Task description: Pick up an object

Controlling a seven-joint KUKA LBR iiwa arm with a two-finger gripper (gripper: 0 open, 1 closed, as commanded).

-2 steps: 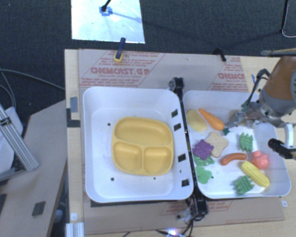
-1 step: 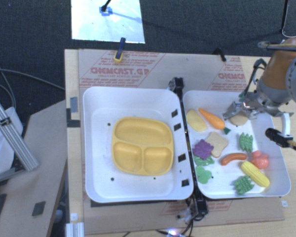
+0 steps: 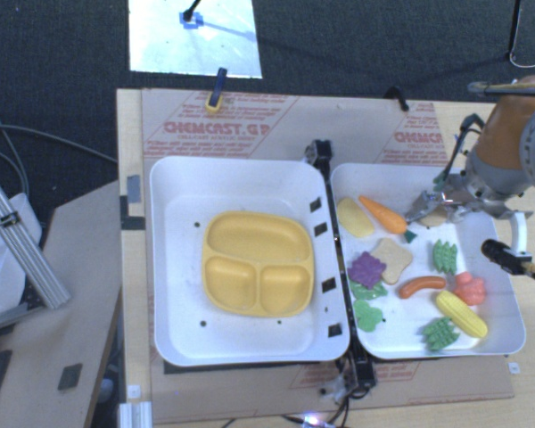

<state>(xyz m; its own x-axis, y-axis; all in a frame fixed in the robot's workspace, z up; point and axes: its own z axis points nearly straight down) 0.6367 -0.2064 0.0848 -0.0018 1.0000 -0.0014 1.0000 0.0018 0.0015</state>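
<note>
Far left of the pincer sits a yellow plate (image 3: 257, 263). Just left and below lies the carrot (image 3: 382, 213). The pincer (image 3: 435, 205) hangs over the right bin (image 3: 508, 328), apparently reaching; next, settling onto one toy.

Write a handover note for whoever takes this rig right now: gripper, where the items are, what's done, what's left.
Gripper: low over the right bin's far side, near the carrot's tip; finger state can't be read, and nothing shows between them.
Items: carrot, bread slice, purple grapes, sausage, corn and green pieces all lie in the right bin. The yellow divided plate sits in the left bin.
Done: no pick visible.
Left: grasp and lift one object.
</note>
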